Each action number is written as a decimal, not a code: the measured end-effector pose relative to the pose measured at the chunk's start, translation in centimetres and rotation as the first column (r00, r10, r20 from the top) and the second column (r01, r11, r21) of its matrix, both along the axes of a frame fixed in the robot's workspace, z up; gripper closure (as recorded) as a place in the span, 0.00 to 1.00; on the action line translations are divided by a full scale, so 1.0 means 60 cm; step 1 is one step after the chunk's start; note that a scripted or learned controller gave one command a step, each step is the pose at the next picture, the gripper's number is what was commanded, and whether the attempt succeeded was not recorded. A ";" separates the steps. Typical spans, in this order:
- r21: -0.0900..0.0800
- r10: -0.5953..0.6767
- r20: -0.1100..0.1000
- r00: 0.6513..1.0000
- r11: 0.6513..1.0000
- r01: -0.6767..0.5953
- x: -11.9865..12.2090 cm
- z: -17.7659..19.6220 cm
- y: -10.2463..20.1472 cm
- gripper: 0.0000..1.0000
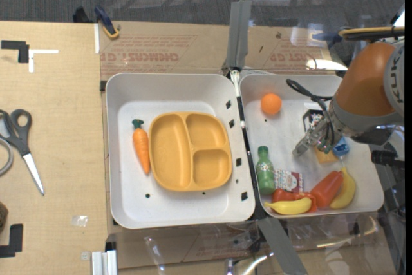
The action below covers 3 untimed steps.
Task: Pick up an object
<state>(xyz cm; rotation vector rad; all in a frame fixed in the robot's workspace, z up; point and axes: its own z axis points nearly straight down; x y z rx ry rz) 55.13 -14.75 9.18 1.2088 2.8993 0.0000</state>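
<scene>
My gripper [311, 140] hangs low over the middle of the right bin [283, 85], below the orange band of the arm [367, 84]. A small yellow and blue object [333, 150] lies right beside the gripper, partly hidden by it. An orange ball [271, 104] sits at the back left of this bin. Along the front lie a green bottle [264, 169], a red and white carton [288, 180], a yellow banana [291, 205], a red pepper [326, 187] and a second banana [347, 190].
The left bin [122, 151] holds a yellow divided plate [190, 151] with a toy carrot [141, 146] to its left. Scissors [24, 145] lie on the bench at the far left. A grey divider [238, 35] stands behind the bins.
</scene>
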 end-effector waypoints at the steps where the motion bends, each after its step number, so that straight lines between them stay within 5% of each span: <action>1: -0.001 -0.237 0.000 0.972 0.972 0.237 0.012 0.000 0.081 1.00; 2: 0.000 0.001 0.001 1.000 1.000 -0.001 -0.092 0.043 -0.032 1.00; 3: 0.000 -0.256 -0.003 0.967 0.967 0.256 -0.063 -0.001 0.046 1.00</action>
